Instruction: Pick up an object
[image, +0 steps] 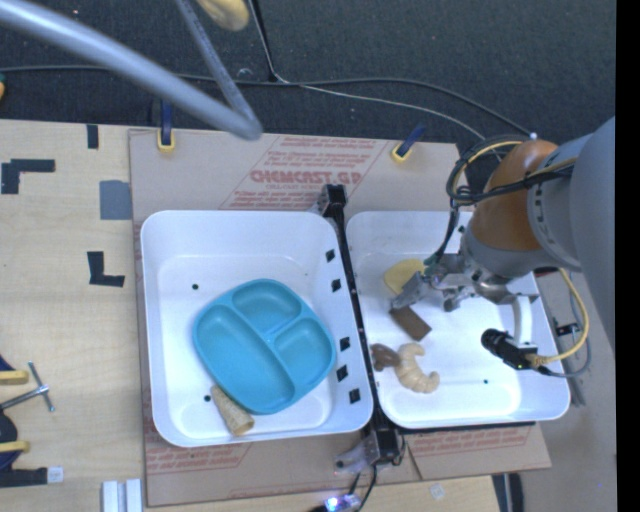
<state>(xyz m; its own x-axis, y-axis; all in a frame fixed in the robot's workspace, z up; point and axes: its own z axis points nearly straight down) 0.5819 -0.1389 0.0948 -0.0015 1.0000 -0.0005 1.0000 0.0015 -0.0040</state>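
Blue divided plate (264, 343) filling left bin's (160, 300) middle, open floor toward right bin's (545, 405) near right corner

bench (60, 300): pale wood, black tape marks at left | cardboard sheet (300, 170): flat on bench, red print, under both bins | left bin (165, 250) and right bin (545, 405): white, side by side on the sheet, touching along a black divider
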